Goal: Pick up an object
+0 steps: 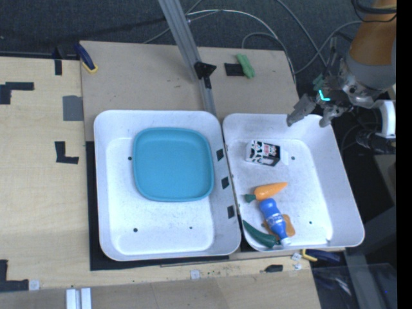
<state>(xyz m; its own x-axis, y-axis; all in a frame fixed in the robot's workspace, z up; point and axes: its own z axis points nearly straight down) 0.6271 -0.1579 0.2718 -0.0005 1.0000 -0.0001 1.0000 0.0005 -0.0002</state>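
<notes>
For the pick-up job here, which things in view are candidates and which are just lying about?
Job:
gripper
black-and-white box
toy carrot
blue bottle
blue plate

Lying about:
green clip
blue-and-yellow clamp
cables

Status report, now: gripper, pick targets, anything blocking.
Gripper open, holding nothing, over the right bin's far corner. Black-and-white box, carrot, blue bottle lie in that bin, untouched. Nothing blocking the box.

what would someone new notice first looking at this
The big blue plate lying flat in the left bin. Next, the bright cluster in the right bin's near corner: an orange carrot and a blue bottle. The hand hovers open over that bin's far edge.
</notes>
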